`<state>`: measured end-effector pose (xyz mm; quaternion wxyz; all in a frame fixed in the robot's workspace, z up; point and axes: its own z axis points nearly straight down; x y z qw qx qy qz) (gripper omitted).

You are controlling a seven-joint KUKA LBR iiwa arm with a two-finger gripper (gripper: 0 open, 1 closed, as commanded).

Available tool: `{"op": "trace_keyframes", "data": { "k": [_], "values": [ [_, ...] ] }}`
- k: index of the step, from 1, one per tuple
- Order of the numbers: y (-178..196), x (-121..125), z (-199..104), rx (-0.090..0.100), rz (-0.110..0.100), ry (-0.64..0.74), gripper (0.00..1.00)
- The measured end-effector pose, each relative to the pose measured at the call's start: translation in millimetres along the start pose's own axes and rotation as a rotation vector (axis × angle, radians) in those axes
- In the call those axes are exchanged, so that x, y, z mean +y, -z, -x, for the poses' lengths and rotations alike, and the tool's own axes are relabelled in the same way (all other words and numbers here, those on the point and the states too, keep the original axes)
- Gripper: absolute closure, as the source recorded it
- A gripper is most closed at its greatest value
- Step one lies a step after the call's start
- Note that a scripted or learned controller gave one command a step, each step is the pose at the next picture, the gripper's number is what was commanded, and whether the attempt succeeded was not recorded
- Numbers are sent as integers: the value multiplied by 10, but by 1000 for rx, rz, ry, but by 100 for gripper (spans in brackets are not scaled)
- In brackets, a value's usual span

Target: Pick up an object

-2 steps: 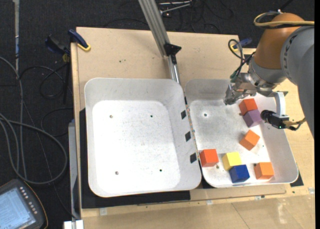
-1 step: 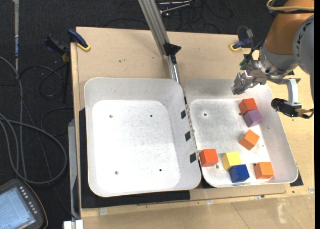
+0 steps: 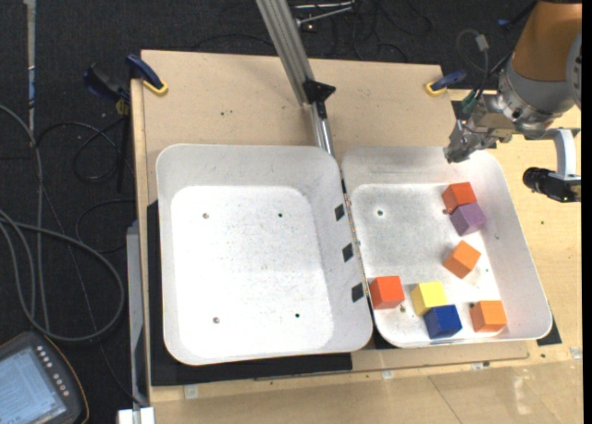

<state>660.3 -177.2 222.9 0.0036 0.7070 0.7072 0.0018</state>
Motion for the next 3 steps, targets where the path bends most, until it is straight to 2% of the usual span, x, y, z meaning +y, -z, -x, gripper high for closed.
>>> {"op": "trace_keyframes", "data": {
  "k": [1,3],
  "values": [
    [283,15,-1,1,-2,2,100],
    [381,16,-1105,5,-8,9,100]
  ]
}}
